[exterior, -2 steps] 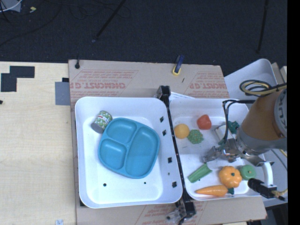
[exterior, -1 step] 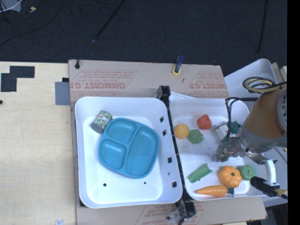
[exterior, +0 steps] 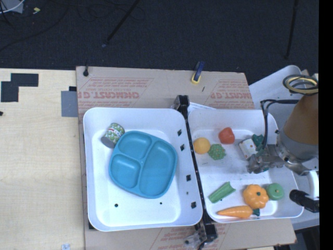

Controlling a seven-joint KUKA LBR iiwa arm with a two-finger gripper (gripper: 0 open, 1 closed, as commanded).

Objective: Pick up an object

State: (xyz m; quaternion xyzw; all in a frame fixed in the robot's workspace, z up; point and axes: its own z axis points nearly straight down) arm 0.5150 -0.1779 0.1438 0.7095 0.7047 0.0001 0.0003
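Observation:
My gripper [exterior: 257, 164] is low over the right bin [exterior: 237, 123], near its right side. A small white and teal object [exterior: 248, 145] lies just up and left of it. Below it sit an orange pumpkin [exterior: 255, 196], a green round piece [exterior: 275, 191], a carrot [exterior: 235, 211] and a green pea pod [exterior: 222, 191]. To the left lie a yellow lemon [exterior: 202, 145], a green broccoli [exterior: 217, 152] and a red fruit [exterior: 226, 135]. I cannot make out anything held in the gripper.
The left bin [exterior: 99, 202] holds a blue divided plate [exterior: 142, 163] and a small can [exterior: 113, 134] at its upper left. A black divider with clips [exterior: 189, 160] runs between the bins. The arm's grey body [exterior: 304, 124] comes in from the right.

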